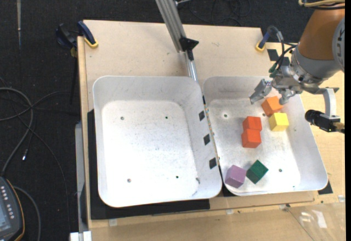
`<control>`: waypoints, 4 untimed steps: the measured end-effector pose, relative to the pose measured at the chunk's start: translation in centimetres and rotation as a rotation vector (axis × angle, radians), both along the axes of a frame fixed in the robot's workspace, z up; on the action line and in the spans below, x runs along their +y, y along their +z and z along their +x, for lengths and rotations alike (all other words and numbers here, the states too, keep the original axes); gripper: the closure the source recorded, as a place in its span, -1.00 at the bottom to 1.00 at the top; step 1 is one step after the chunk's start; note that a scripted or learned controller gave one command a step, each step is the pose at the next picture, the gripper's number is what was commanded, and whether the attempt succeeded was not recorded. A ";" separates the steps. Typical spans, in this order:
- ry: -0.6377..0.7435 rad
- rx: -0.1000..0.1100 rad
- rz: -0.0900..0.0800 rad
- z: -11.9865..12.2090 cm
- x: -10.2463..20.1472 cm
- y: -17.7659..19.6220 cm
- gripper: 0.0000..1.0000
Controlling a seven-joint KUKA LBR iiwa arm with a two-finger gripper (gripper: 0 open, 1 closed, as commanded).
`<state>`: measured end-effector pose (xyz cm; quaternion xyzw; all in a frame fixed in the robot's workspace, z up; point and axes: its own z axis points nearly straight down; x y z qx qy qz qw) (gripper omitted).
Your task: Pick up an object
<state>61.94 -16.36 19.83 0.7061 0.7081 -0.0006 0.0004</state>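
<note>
Item: small orange block (pixel 271 106), upper part of the right bin (pixel 307 141), beside a yellow block (pixel 279 121). We log the claw (pixel 272 94) just above it, fingers spread, gripping nothing. Also listed: a larger orange block (pixel 252 132), purple block (pixel 236 175), green block (pixel 256 171).

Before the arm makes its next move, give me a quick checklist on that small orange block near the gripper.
1. Gripper over the right bin: ok.
2. Small orange block just below the fingertips: ok.
3. Block actually held between the fingers: cannot tell.
4. Yellow block close beside the target, may get bumped: not ok.
5. Larger orange block apart from the target: ok.
6. Purple block and green block well out of the way: ok.
</note>
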 end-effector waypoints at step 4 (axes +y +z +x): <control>-0.003 0.000 0.001 -5.6 2.5 -10.3 -1.00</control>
